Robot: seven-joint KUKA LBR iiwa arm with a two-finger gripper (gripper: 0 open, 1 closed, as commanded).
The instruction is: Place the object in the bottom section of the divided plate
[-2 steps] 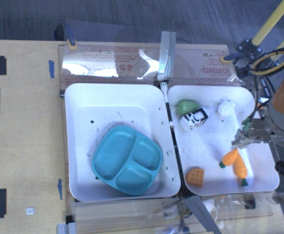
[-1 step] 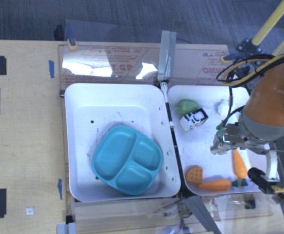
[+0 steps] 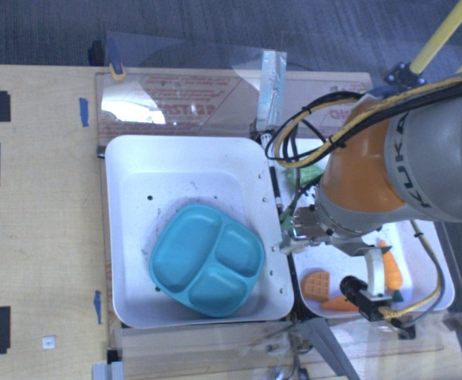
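Note:
A blue divided plate [image 3: 208, 263] with three sections lies in the left white bin [image 3: 127, 172], towards its front, and holds nothing. My gripper [image 3: 354, 245] hangs low over the right bin [image 3: 444, 287], beneath the orange-banded wrist that covers most of it. Close by in that bin are an orange waffle-like piece [image 3: 316, 285], an orange carrot-like piece [image 3: 390, 269] and a flat orange piece [image 3: 337, 305]. A green thing [image 3: 307, 176] peeks out at the bin's back left, behind the cables.
A raised rim [image 3: 283, 212] separates the two bins. Behind the bins stands a clear plastic sheet [image 3: 199, 93]. The arm and its yellow and black cables cover the back of the right bin.

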